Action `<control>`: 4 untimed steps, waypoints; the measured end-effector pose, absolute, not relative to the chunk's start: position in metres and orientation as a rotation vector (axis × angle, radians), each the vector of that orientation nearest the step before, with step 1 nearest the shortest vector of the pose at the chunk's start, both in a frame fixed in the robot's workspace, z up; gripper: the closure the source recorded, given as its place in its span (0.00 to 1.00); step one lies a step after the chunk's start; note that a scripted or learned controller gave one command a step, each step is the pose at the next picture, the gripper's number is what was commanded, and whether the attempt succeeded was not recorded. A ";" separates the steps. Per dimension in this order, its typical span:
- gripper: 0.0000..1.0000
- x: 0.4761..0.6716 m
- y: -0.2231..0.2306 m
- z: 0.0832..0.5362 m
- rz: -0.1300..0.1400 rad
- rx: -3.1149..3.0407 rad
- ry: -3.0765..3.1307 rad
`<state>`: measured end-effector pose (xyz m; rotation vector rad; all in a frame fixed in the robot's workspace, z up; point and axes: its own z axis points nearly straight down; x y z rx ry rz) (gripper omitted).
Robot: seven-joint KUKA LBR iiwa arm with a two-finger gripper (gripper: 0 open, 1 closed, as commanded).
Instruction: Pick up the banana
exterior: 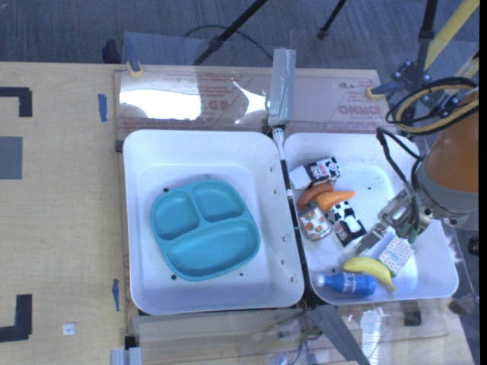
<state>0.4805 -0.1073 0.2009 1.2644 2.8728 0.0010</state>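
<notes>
The yellow banana (370,269) lies near the front of the right bin (437,276), curving to the right, with its left end touching a blue bottle (346,283). My gripper (383,223) hangs just above and behind the banana, reaching in from the right. It is open with nothing between its fingers, and it stands apart from the banana.
Behind and left of the gripper lie an orange carrot (327,198), two black-and-white boxes (323,169) (348,223) and a small patterned can (314,223). A checked packet (396,257) sits right of the banana. The left bin (137,204) holds a blue divided plate (204,228).
</notes>
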 end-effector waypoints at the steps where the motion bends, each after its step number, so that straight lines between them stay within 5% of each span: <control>1: 0.00 0.485 -0.100 0.111 0.011 1.637 2.653; 2: 0.00 0.480 -0.010 0.212 0.001 1.638 2.680; 3: 0.00 0.499 0.007 0.184 0.000 1.365 2.831; 4: 0.00 0.479 -0.070 0.184 0.000 1.674 2.660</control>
